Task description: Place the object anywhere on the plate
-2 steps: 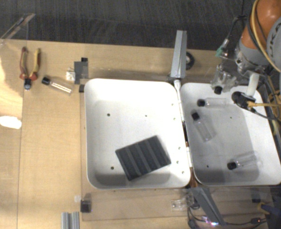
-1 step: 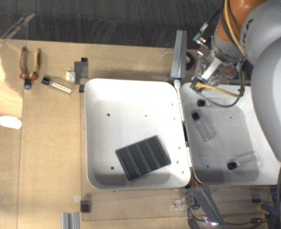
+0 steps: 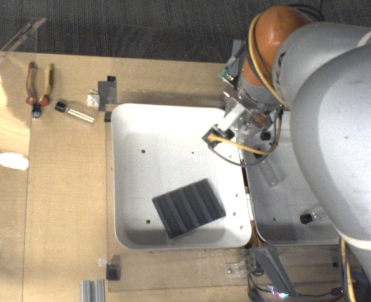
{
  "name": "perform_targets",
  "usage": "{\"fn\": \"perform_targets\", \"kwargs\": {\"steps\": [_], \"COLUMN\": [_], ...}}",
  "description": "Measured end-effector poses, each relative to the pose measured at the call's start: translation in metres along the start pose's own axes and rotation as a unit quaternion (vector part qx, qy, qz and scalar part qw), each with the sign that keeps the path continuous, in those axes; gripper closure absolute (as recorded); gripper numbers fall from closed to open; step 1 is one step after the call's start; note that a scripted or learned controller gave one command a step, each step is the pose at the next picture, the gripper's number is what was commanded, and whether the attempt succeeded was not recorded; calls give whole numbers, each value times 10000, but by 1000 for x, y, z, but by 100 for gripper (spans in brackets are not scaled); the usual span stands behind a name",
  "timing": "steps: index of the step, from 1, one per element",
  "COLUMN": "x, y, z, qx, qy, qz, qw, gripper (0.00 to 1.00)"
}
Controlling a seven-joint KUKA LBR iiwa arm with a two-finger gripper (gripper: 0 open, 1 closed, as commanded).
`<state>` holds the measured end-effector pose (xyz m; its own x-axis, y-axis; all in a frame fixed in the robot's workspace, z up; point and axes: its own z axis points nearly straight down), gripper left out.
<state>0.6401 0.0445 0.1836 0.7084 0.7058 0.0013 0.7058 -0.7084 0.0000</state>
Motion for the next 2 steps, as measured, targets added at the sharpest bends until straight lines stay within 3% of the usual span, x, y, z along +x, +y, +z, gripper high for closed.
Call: {"fn": "perform_targets", "kwargs": {"steps": [1,2], "x": [57,107], "y": [-33,-80], "z": [-1,20], "qx": [-1,3], "qy": [3,-2], "qz": [-983,-1612], "qw": [9952,9869], "gripper": [100,100]}}
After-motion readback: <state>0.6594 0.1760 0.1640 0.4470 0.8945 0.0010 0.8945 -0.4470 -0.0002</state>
